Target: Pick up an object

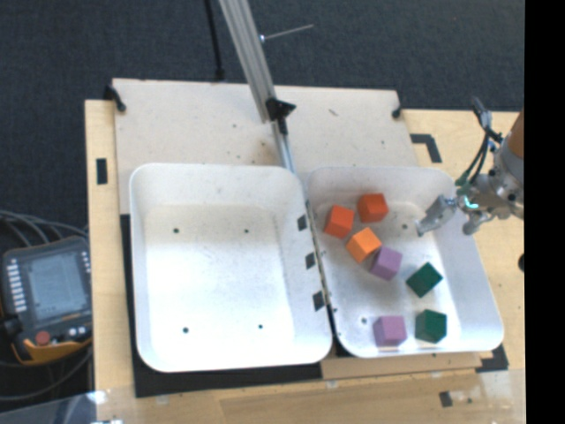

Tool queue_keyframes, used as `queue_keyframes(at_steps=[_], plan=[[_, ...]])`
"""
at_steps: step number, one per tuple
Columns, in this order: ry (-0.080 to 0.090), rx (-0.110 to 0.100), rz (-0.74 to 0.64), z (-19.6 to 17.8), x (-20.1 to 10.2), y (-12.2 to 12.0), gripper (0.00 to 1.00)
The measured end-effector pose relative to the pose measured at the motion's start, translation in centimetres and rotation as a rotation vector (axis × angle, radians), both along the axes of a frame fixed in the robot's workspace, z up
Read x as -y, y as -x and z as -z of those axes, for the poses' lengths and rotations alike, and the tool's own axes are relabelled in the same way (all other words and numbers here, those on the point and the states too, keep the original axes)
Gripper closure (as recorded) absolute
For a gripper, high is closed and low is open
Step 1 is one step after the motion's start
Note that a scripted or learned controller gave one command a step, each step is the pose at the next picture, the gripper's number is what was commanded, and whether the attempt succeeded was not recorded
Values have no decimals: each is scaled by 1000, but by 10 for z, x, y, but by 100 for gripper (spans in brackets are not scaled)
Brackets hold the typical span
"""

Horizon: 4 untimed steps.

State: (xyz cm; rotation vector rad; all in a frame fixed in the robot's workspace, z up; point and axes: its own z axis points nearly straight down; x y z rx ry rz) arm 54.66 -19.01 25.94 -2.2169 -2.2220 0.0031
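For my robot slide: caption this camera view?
Gripper over the right bin of seven coloured blocks.

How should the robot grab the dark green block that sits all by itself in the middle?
Probably from straight above, pinching two opposite flat sides of the green block. It sits turned cornerwise, so the gripper should twist to match. Free space surrounds it; the purple block is its nearest neighbour.

Seven small blocks lie loose in my right-hand white bin (459, 321). An orange-red cube (338, 222) and an orange cube (372, 208) sit near the back. Just in front, a lighter orange cube (364, 245) touches a tilted purple cube (386, 263). A dark green cube (425, 279) rests on a corner; another green cube (431, 326) sits beside a second purple cube (389, 330).
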Motion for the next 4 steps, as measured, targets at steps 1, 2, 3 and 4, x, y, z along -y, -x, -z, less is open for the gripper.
queue_keyframes(at_steps=[1,2,3,4], plan=[[1,5,1,-2,0,-1,0],[1,-2,3,59,1,6,0],[4,5,3,120,2,7,0],[8,27,0,132,5,0,0]])
